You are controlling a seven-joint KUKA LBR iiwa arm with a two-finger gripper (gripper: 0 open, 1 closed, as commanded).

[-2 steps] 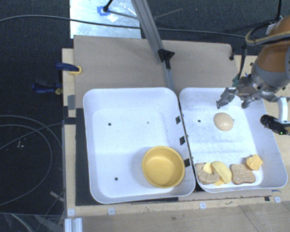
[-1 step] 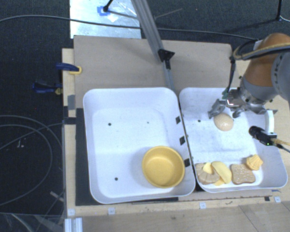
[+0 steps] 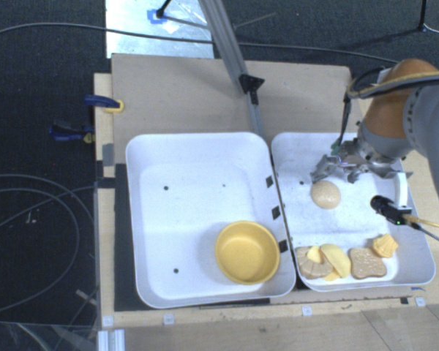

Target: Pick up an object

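the nearest candidate is the pale round bun (image 3: 325,194), lying on the floor of the right bin (image 3: 424,262) just below the gripper (image 3: 339,168). we judge it light, smooth and domed, likely to roll or slip, so we would take it across its widest middle. the gripper hangs close above it, apart or touching we cannot tell, nor whether it is released or clenched; the wrist hides the fingers. along the bin's near edge lie blurred food pieces (image 3: 342,261). a yellow bowl (image 3: 247,251) sits in the left bin (image 3: 154,218).
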